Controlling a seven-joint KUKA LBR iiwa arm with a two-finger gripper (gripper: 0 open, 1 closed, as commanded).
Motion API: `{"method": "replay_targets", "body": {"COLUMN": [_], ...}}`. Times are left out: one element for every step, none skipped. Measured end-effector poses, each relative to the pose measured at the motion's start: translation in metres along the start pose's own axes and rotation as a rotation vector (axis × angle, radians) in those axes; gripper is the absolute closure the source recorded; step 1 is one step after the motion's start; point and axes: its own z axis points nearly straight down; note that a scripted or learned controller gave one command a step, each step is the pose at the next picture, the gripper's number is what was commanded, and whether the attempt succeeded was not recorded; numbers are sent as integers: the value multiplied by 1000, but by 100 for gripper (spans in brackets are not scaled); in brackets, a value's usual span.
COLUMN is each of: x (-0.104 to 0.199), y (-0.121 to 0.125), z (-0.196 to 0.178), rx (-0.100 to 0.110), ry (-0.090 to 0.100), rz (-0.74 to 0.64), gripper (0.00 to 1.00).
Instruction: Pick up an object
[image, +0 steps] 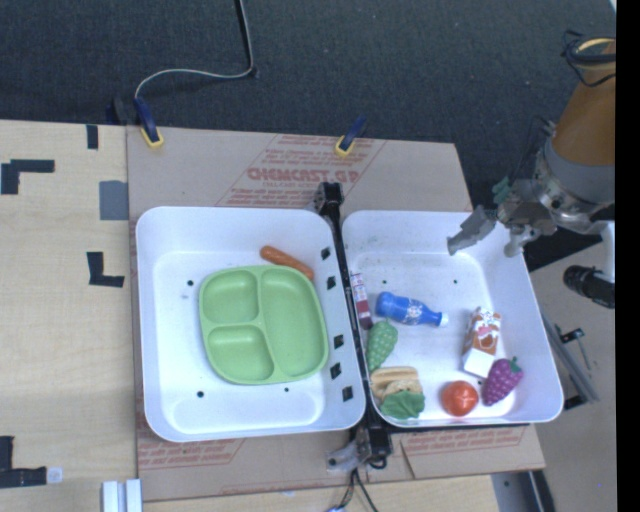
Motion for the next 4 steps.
{"method": "replay_targets", "body": {"x": [-40,-68,-69,-9], "y": [-67,-74,-73,-30], "z": [86,192,182,188], "rx": [1,-5,-6,-4], "ry": [0,0,-2,-2], "rz": [2,0,1,1], "gripper": [0,0,100,100]}}
